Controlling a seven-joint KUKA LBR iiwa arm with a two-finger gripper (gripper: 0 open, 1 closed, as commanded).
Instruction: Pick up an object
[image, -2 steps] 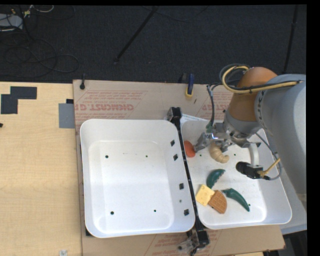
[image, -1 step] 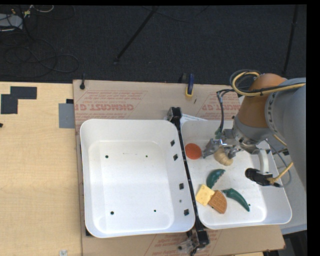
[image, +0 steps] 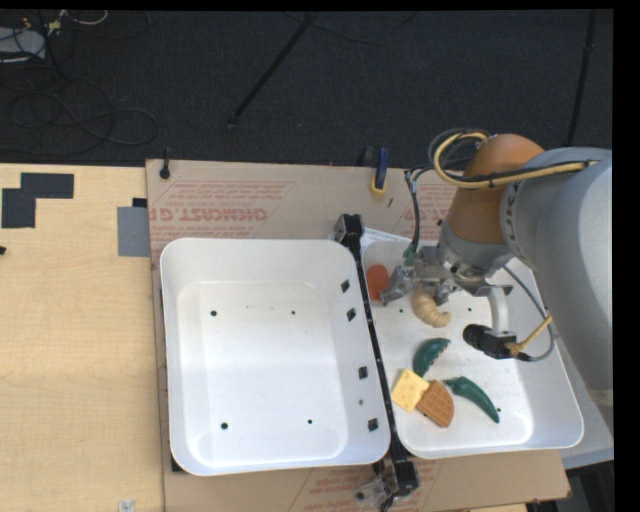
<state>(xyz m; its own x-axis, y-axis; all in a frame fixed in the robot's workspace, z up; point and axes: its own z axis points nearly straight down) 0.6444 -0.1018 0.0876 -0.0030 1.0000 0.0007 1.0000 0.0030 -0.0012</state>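
The end effector (image: 425, 290) hangs low in the right bin (image: 545, 425), just above a tan lump (image: 433, 312); whether it is spread or pressed together I cannot tell. An orange piece (image: 377, 281) lies beside it, with two green peppers (image: 432, 354) nearer the front.

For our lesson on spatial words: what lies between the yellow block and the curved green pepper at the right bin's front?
In the camera view, the tan waffle-like piece lies between the yellow block and the curved green pepper, touching the block.

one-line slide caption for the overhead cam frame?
KUKA arm's gripper lowered into the right bin beside a tan piece and orange piece, among green, yellow toy items.
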